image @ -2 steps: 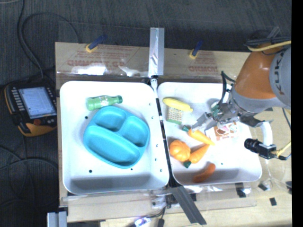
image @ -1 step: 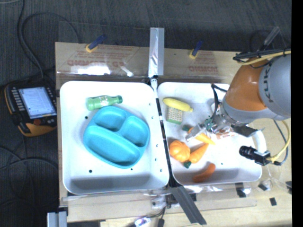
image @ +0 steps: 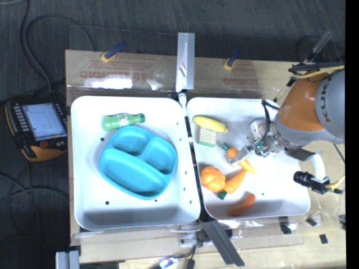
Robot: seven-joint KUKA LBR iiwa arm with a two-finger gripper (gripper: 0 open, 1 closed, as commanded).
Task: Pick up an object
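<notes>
The gripper (image: 251, 150) hangs just right of the small orange toy carrot (image: 231, 152), just above a yellow wedge (image: 245, 165); I cannot tell its state.

Bench (image: 84, 66), pale wood-toned, spanning the middle of the frame over dark floor (image: 112, 10). Two shallow white bins set directly on it, side by side and touching along a centre divider: left bin (image: 84, 206) at centre left, right bin (image: 291, 200) at centre right. Clear plastic sheet (image: 123, 74) with red lettering laid along the bench's upper strip, pinned by two blue-and-yellow clamps (image: 114, 51). Upright metal post (image: 185, 60) at upper centre, behind the bins' junction.
</notes>
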